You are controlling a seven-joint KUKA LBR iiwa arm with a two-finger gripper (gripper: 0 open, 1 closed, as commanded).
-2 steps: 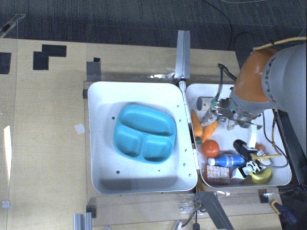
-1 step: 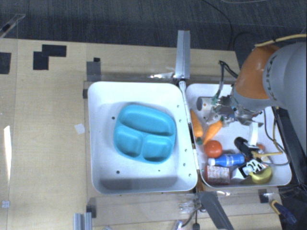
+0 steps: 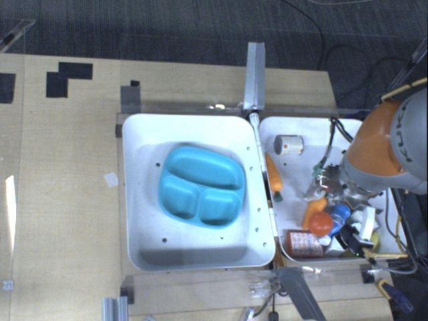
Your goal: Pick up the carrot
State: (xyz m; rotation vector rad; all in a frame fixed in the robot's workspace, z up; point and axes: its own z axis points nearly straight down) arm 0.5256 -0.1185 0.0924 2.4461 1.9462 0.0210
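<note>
Jaws of my gripper (image 3: 329, 194): apart or together, cannot tell, hidden under wrist, low over clutter at right bin (image 3: 301, 127) front edge. Carrot (image 3: 273, 176) lies along right bin's left wall, orange body, green tip toward front, well apart from me. Judge it light, stiff, smooth, likely slippery plastic; best grip across thick mid-body. Left bin (image 3: 137, 192) carries blue tray (image 3: 200, 182).

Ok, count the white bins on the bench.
2. The left bin holds a blue divided tray; the right bin holds the carrot along its left wall, with the tool over other items.
</note>
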